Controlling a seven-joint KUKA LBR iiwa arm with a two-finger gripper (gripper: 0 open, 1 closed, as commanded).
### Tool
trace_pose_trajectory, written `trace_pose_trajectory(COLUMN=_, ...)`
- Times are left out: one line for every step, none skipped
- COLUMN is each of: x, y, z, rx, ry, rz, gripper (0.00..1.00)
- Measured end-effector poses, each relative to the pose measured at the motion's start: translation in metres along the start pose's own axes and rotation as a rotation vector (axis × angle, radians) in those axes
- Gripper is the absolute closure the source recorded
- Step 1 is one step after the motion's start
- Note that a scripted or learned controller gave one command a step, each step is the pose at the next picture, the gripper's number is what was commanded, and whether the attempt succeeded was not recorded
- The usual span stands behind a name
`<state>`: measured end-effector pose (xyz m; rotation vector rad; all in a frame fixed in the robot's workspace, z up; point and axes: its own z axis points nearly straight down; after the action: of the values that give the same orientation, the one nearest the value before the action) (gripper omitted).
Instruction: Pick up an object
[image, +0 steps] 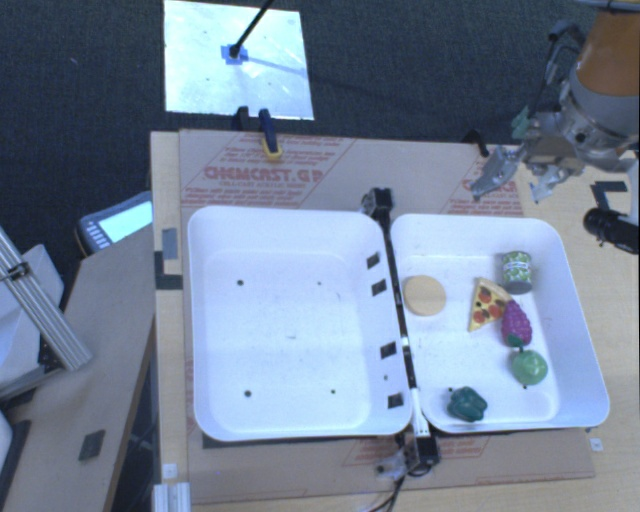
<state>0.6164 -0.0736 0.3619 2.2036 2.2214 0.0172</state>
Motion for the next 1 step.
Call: trace_pose_trajectory(x=-0.0013, y=-0.0010, z=-0.0031, rx=0.009, ry=0.000, rz=-0.001, gripper=1.00)
